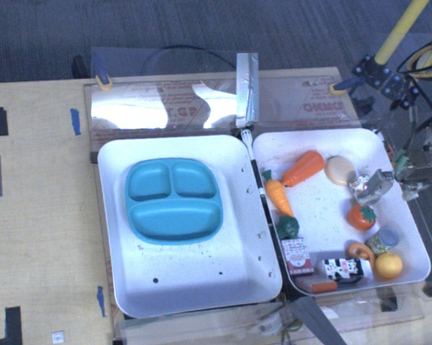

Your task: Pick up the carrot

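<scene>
Bins numbered two on the bench, both shallow and white, set side by side. The left white bin point(128, 285) carried one blue plastic plate point(173, 199) with three compartments, lying flat toward its upper half. The right white bin point(313, 143) held the clutter. By its left wall lay one orange toy carrot with a green leafy top point(278, 197), tip pointing up and leaves down toward the bin's middle. Just beside it, slanting up to the right, lay one larger orange-red tapered vegetable point(303, 168). Below the carrot stood one small red-and-white carton point(296, 254), then one black-and-white patterned carton point(344, 268), with one thin red stick point(323, 286) along the bottom wall. Further right sat one pale beige round piece point(340, 170), one red-orange tomato-like fruit point(361, 217), one orange ring-shaped piece point(360, 251) and one yellow round fruit point(388, 265). The metallic two-finger gripper point(366, 185) hung low over the bin's right side, just above the tomato-like fruit and well apart from the carrot, reaching in from the right; whether its fingers were parted could not be told, and nothing was seen between them.
</scene>
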`<state>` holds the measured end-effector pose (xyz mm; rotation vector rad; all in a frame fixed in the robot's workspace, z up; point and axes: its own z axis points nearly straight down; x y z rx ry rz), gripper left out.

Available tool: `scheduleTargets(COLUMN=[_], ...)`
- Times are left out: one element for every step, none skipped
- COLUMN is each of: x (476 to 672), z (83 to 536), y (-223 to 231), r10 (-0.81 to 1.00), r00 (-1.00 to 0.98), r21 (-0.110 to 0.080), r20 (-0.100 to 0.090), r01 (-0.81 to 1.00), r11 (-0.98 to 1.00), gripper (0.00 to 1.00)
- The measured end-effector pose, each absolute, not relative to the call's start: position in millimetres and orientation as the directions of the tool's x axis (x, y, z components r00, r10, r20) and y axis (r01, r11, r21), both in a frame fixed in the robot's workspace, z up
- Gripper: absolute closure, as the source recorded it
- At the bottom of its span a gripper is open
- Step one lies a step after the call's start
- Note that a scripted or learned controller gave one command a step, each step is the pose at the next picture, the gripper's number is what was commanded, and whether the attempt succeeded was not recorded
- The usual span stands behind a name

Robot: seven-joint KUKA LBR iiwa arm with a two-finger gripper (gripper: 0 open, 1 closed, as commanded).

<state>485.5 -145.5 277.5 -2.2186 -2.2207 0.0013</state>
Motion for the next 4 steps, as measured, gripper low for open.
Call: scheduleTargets(x=[483.3, 481.2, 480.9, 480.8], z=[142.3, 86.9, 164.4, 86.8], y=[-164.2, -138.6, -200.5, -176.5], r10=[0.948, 0.987, 0.970, 0.899], r00=[-0.318, -0.164, -0.245, -0.438], r21=[-0.005, 0.004, 0.008, 0.003], r20=[0.004, -0.002, -0.008, -0.003], r01=[0.948, 0.987, 0.970, 0.899], r11=[0.318, 0.164, 0.245, 0.438], gripper=[0.00, 0.00, 0.00, 0.00])
